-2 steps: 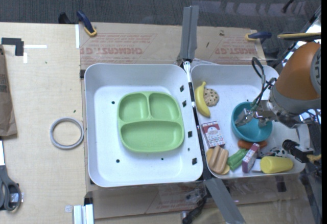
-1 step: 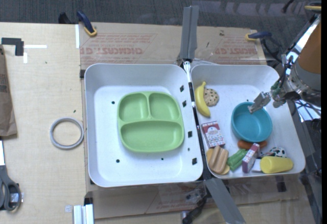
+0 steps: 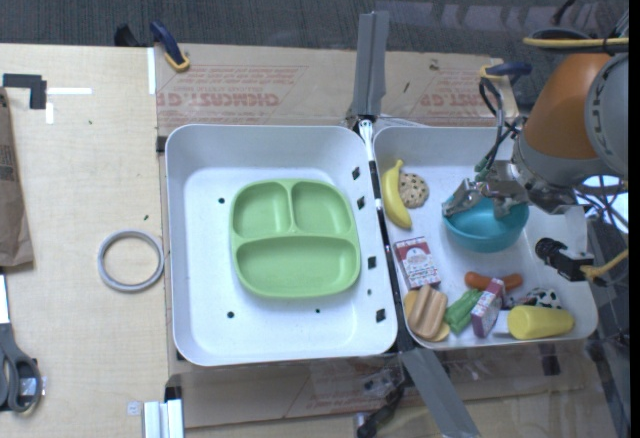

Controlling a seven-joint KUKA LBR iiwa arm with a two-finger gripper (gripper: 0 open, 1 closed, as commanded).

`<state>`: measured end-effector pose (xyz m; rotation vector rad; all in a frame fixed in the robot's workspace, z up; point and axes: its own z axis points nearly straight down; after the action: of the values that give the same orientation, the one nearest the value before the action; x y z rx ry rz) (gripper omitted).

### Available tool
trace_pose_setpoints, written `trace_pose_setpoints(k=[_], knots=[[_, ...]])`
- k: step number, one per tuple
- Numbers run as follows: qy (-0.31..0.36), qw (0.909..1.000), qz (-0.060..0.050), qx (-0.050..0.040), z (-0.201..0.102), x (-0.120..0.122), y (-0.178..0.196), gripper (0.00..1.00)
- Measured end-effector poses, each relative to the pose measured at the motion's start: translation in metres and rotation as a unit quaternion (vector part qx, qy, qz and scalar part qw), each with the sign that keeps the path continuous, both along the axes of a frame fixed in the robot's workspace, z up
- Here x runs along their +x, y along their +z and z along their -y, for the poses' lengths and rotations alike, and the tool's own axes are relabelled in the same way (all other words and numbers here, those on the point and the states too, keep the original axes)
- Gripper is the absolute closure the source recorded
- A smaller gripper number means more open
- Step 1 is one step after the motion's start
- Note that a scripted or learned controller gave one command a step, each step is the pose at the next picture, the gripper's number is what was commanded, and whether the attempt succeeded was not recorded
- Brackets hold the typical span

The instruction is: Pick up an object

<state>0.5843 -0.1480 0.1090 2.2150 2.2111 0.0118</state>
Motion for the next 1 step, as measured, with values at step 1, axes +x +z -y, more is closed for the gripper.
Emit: trace_pose_setpoints(k=[1], knots=[[0.099,0.995,0.005,-0.0039,-0.0402,0.0332,-0.0052,0.0]])
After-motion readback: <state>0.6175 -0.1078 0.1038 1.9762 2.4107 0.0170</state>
